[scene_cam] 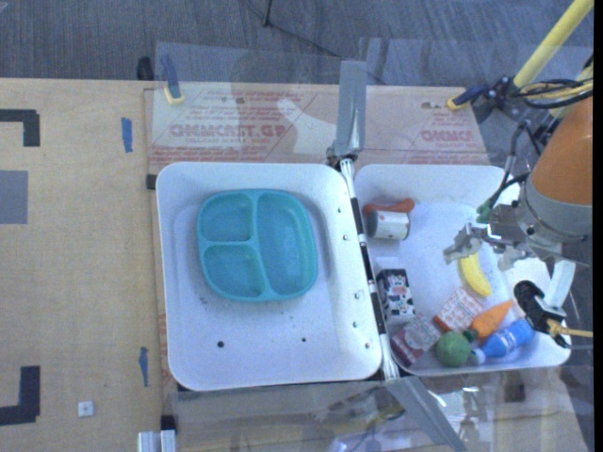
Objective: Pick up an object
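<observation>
Claw point(479, 243) hangs over right bin point(429, 182), right side of frame; open or closed cannot be told. One banana point(474, 277) lies just below it in the frame, nearest pickable item. Same bin, one each: white can point(390, 222) with red end at upper left, black-and-white carton point(396, 293) by the left wall, pink packet point(459, 307), orange carrot point(492, 318), blue bottle point(504, 339), green ball point(453, 348), all crowded lower right and touching. Left bin point(179, 281) holds one teal three-section plate point(256, 245). Cardboard point(236, 125) behind the bins has red print, roughly "CHEMCAT", rest unclear.
</observation>
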Robot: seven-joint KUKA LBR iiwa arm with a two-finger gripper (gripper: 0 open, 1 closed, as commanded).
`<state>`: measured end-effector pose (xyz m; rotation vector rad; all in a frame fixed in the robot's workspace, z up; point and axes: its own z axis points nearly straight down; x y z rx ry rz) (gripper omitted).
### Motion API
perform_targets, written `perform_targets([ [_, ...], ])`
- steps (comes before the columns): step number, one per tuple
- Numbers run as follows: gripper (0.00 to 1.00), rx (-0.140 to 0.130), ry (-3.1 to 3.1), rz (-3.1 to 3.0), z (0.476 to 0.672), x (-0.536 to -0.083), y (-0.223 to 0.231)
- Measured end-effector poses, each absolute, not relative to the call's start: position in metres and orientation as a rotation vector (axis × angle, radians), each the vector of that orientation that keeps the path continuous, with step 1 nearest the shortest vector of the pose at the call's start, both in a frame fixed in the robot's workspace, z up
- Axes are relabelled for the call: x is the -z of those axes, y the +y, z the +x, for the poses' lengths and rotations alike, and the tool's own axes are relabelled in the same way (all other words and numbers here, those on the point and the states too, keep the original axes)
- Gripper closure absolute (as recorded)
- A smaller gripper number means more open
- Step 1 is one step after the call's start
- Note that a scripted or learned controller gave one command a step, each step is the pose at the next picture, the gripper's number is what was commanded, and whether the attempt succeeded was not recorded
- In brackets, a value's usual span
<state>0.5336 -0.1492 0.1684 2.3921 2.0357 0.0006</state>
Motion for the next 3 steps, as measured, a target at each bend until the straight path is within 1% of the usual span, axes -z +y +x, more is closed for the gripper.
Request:
perform_targets([
  [1, 0.00, -0.008, 2.013, 2.403, 0.572, -0.088, -0.170],
  [2, 1.00, -0.007, 2.008, 2.399, 0.573, -0.099, -0.172],
  [3, 1.00, 0.000, 1.951, 2.460, 0.599, -0.207, -0.119],
])
